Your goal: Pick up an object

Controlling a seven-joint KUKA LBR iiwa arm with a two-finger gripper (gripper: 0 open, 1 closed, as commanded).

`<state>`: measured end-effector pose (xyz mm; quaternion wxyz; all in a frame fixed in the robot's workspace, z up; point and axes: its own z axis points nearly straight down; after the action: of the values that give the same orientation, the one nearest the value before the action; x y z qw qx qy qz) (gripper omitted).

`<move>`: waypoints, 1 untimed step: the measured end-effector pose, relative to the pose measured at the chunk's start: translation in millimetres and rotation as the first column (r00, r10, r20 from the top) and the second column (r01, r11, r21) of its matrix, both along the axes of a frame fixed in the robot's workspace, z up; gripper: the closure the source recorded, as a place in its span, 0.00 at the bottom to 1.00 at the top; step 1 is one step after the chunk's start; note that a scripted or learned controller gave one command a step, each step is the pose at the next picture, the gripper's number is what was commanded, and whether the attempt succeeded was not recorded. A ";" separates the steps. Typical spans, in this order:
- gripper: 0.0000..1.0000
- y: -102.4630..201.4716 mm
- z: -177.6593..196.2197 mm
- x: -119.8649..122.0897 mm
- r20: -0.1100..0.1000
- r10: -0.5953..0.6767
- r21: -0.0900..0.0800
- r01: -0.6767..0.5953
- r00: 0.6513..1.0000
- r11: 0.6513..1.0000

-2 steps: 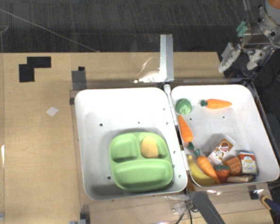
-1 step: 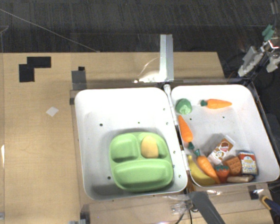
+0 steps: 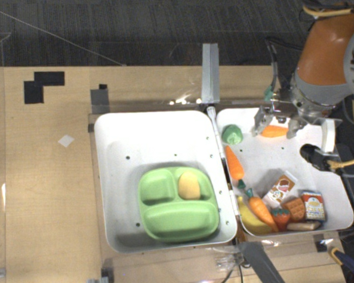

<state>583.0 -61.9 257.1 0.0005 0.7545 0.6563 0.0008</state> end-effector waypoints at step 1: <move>0.00 -51.6 -121.8 34.1 0.000 -0.017 0.000 0.017 1.000 1.000</move>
<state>617.2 -113.6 135.3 0.0006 0.7601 0.6498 0.0007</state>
